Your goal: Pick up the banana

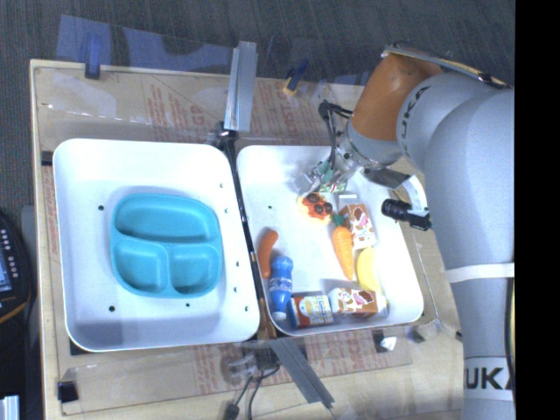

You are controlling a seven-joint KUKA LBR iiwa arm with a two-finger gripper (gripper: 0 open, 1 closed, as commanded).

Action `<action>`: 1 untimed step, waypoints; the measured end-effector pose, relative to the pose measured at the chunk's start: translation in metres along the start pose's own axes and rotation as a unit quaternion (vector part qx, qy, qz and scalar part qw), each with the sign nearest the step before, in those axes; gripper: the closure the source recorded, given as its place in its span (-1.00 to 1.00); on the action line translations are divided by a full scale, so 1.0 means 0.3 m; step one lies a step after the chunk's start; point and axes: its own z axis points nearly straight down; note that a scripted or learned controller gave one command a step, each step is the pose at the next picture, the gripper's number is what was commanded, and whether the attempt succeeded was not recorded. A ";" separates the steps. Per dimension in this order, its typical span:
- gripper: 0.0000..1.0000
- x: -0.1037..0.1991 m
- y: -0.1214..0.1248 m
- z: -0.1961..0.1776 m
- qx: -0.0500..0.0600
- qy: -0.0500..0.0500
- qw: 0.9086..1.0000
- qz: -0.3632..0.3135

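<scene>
The banana (368,270) is a short, pale yellow, slightly curved piece lying lengthwise in the right bin (262,169), against its right wall. It sits well below the gripper (321,180), just beyond the carrot (342,248) and the small carton (358,224). The gripper hangs over the bin's upper part; how wide it stands, or whether it grips anything, cannot be told.

Overhead slanted view of both bins (79,160)
</scene>
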 end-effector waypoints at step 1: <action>-1.00 0.000 0.000 0.000 0.000 0.000 1.000 0.000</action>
